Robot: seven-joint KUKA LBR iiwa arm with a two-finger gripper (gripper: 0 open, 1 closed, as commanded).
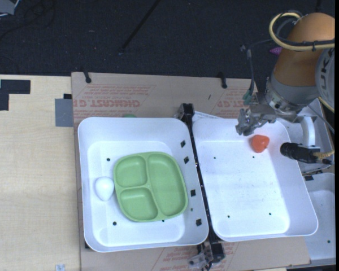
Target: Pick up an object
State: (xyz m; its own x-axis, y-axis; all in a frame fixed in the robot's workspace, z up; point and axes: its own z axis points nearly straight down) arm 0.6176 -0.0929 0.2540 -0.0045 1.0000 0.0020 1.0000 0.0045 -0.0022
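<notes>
You get even, bright light on the white bins (pixel 237 230); the upper frame stays dark, slightly soft overall.

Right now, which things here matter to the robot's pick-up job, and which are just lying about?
For the job:
gripper, above the right bin's far edge
red object, in the right bin, nearest the gripper

Lying about:
green tray, in the left bin
white egg, beside the tray
</notes>
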